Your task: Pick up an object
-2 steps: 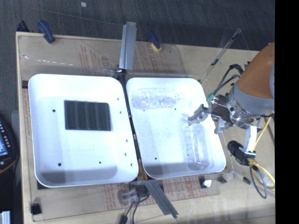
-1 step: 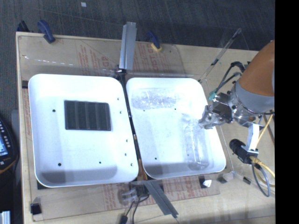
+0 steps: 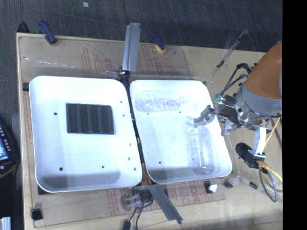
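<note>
We see the two-finger gripper (image 3: 205, 116) at three o'clock of the right shallow white bin (image 3: 158, 169), just inside its rim; whether its fingers are parted or closed we cannot tell. A clear plastic bottle (image 3: 201, 150) lies just below it, toward five o'clock. A crumpled clear plastic wrapper (image 3: 158, 102) rests at twelve o'clock. A dark ribbed rectangular block (image 3: 89, 118) sits in the left shallow white bin (image 3: 43, 171).

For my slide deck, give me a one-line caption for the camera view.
Arm's pincer over the right bin near a clear bottle; dark panel in the left bin.
</note>
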